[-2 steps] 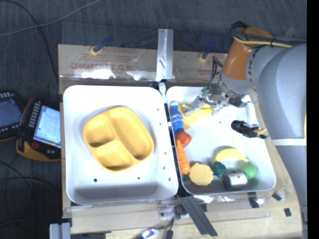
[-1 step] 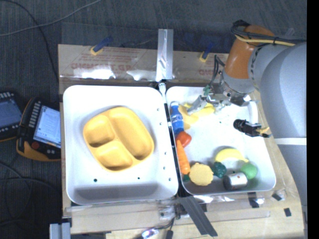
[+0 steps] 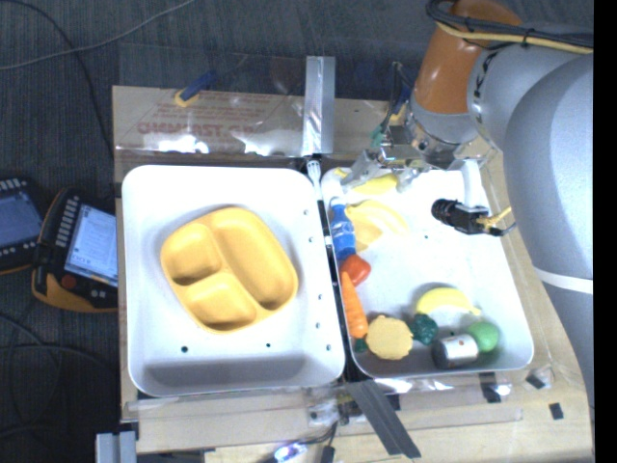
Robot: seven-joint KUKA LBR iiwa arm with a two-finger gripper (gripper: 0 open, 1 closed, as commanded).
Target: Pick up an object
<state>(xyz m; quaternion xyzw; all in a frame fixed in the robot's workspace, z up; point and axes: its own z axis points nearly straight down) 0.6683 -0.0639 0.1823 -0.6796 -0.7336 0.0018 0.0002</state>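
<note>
Gripper [image 3: 390, 167]: at right bin's [image 3: 511, 297] 12 o'clock corner; can't tell grip state.
Yellow piece [image 3: 374, 183]: just below it.
Me: I descend straight, keep off rim.

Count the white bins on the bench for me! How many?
2. The shallow white left bin holds a yellow divided plastic tray; the shallow white right bin, touching it side by side, holds the small toys.
</note>
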